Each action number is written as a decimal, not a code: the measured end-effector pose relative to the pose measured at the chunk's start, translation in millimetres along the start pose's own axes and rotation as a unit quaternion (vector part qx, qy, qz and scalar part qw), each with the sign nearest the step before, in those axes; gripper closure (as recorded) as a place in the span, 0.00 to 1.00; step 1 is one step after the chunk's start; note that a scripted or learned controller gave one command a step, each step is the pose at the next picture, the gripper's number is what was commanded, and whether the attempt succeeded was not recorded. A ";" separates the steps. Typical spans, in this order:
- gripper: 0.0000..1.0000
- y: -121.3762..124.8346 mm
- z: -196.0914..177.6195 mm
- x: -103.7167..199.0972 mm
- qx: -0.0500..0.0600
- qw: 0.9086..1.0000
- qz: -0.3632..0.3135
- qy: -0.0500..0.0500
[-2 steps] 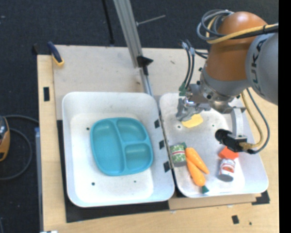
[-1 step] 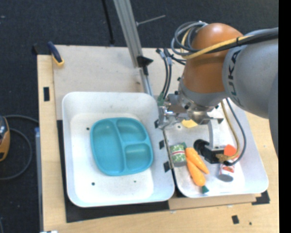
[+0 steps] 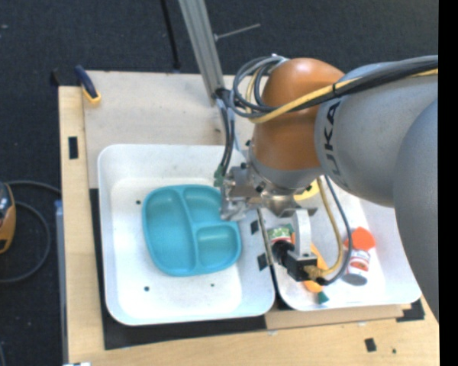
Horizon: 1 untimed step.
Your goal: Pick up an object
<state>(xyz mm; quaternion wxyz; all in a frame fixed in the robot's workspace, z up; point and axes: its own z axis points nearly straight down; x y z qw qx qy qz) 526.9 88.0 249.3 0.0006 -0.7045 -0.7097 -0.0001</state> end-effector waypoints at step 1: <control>0.00 1.0 -0.4 -2.6 -0.001 1.000 0.002 0.000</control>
